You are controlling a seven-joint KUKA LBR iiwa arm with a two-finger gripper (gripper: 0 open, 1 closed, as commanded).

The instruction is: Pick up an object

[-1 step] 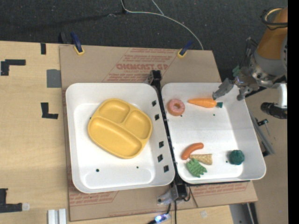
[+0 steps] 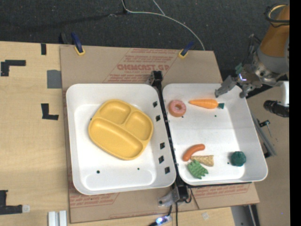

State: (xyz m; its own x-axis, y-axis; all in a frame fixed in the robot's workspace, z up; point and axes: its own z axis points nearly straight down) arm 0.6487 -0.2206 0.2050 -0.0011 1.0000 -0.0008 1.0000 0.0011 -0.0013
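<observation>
We cannot tell how the jaws of the gripper [image 2: 225, 88] stand; nothing shows between them. We see it above the far right rim of the right bin [image 2: 249, 126], near the carrot [image 2: 204, 104]. We judge this the approach step: the next move calls for descent onto one item. The right bin also holds a pink donut [image 2: 177, 108], sausage [image 2: 194, 151], green leaf [image 2: 197, 169], wedge [image 2: 204, 160] and green ball [image 2: 238, 158]. The left bin [image 2: 77, 126] holds a yellow tray [image 2: 121, 128].
</observation>
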